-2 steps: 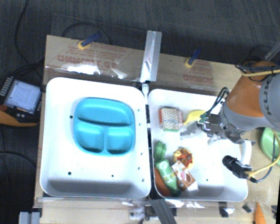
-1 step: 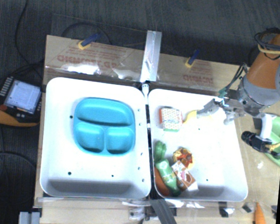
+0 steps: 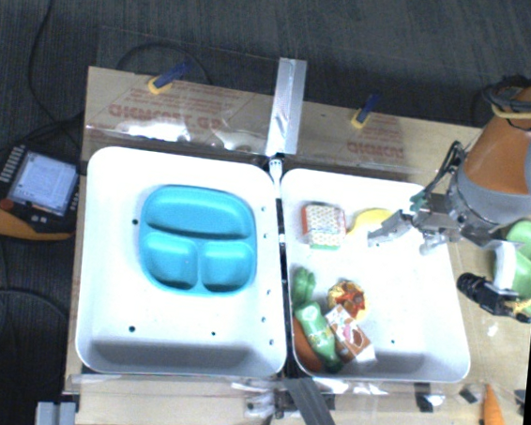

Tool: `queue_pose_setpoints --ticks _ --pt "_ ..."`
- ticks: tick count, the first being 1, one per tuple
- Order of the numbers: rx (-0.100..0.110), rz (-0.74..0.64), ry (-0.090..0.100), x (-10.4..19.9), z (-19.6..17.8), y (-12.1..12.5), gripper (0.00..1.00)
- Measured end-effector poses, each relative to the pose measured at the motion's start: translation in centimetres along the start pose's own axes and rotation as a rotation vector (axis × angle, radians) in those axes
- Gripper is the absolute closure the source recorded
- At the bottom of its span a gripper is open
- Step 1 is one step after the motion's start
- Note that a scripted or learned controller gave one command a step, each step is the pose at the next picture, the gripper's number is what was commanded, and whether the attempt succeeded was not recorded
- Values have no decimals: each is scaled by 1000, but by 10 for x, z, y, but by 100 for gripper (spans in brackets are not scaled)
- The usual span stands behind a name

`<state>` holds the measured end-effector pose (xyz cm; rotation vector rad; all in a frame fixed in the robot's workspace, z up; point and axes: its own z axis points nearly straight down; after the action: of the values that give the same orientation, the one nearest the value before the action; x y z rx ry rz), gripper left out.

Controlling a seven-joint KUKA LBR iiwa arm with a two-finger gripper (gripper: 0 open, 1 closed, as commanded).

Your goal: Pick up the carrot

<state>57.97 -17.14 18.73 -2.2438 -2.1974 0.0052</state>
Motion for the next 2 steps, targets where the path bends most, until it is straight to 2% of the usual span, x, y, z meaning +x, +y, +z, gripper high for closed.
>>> queue_pose_setpoints --ticks 1,2 --pt "0 -13 0 -14 10 -18 0" --pt "-1 -117 -1 -19 29 -3 0"
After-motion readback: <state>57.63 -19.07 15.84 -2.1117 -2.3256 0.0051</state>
